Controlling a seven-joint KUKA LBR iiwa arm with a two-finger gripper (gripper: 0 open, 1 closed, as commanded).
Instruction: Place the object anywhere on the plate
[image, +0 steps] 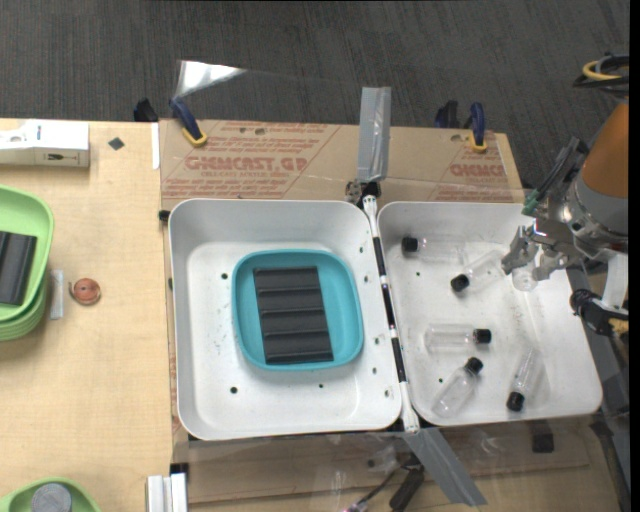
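Observation:
A teal plate (345, 300) with a black ridged insert (292, 313) lies in the middle of the left white bin (200, 330). Several clear vials with black caps lie scattered in the right bin (570, 400): one at the far left (418, 243), one near the middle top (472, 274), one lying flat (455, 340), one tilted below it (456, 386), and one at the front right (521, 382). My gripper (526, 260) hangs over the far right part of the right bin, close to the upper middle vial and well away from the plate.
A cardboard sheet (260, 155) is clamped behind the bins. On the wooden bench to the left sit a green tray (30, 225), a small round brown piece (86, 291) and a white box (45, 143). The arm's body (605, 190) crowds the right edge.

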